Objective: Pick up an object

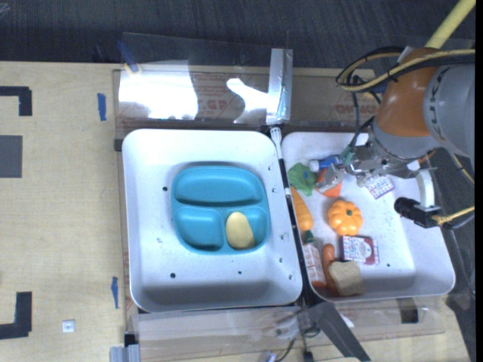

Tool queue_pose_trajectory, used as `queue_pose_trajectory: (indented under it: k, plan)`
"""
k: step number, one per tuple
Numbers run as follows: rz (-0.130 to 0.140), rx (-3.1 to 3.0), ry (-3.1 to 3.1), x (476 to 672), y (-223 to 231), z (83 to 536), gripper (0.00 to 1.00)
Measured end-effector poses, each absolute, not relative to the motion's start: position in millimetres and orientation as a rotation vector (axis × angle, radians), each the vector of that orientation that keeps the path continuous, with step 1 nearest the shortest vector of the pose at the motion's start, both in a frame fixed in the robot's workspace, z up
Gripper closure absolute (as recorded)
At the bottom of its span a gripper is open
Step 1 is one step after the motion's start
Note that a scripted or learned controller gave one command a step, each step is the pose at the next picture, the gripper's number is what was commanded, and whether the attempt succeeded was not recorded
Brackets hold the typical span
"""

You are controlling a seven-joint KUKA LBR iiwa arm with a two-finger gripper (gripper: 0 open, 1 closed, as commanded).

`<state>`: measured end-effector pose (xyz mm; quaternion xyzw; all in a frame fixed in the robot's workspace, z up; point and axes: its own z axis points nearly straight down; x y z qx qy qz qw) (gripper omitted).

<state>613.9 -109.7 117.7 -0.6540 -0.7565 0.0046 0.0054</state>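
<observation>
Seen from above at a slant: 2 shallow white bins side by side on a pale wooden table. In the left bin, a blue sectioned tray with 1 yellow egg-shaped piece lying in its near right compartment. In the right bin, a scatter of toy food and small packets: an orange pumpkin near the middle, a dark red packet just near of it, a tan block at the near edge, an orange carrot along the left wall, a green piece at the far left, and a red and white tube against the left wall toward the near side. Reaching in from the right, a grey arm with an orange band, looped by yellow cable. At its end, the pincer, low over the far part of the right bin, just beside a small blue and white item and just far of the pumpkin, apart from it. Cannot tell whether the pincer is apart or together, nor whether anything sits within it. Behind the left bin, a clear plastic sheet catching glare. On the table's left, black corner marks.
</observation>
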Motion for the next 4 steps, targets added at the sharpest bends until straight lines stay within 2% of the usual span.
queue_pose_trajectory:
  k: [1, 2, 3, 4]
  plan:
    - [-0.001, -1.976, -2.443, 609.1, -105, 86, 0.00]
    - [-0.003, -1.979, -2.445, 610.6, -105, 95, 1.00]
    - [0.006, -2.292, -2.135, 650.5, -162, 85, 1.00]
    - [0.008, -2.294, -2.137, 650.4, -163, 84, 0.00]
